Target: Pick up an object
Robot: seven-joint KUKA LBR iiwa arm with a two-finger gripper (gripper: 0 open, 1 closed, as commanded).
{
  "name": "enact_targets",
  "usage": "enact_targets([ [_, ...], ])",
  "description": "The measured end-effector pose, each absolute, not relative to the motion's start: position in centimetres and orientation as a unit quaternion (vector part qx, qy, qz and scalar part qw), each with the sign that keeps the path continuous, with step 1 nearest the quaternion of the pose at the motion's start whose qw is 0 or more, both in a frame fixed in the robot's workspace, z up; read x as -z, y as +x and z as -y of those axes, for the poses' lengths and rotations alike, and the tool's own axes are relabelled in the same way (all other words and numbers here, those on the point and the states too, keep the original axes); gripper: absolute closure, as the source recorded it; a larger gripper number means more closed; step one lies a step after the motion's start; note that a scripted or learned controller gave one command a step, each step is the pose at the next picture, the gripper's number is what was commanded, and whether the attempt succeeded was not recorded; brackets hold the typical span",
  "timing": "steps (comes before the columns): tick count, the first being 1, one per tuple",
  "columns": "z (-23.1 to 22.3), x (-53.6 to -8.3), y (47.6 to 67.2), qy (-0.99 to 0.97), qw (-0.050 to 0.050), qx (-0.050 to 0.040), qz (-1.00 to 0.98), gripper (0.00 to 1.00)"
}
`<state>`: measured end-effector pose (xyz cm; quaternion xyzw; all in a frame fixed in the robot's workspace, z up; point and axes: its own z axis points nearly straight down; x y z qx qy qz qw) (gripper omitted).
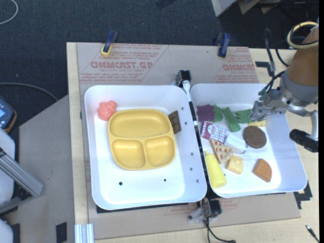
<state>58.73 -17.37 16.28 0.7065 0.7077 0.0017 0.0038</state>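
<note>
On the tabletop (76, 135), the gripper (263, 109) hung low over the right bin's (288, 184) toys, nothing lifted yet; finger state unclear.

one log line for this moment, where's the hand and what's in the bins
hand: low over right bin, by green toy | grip: unclear | left bin: yellow tray, pink toy

On the bench lies a cardboard sheet (152, 59) with red printing, held at the far edge by a yellow clamp (108, 43) on the left and a blue clamp (223, 44) on the right. Dark carpet (76, 9) surrounds the bench.
</note>
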Motion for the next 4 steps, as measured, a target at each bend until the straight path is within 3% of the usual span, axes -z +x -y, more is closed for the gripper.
enact_targets([
  [1,17.2,-22.7,59.2,0.706,0.005,-0.0022,-0.708,1.0],
  [2,17.2,-22.5,59.3,0.707,0.002,-0.0006,-0.708,1.0],
  [4,6.8,-20.9,62.9,0.705,0.001,-0.0017,-0.709,1.0],
])
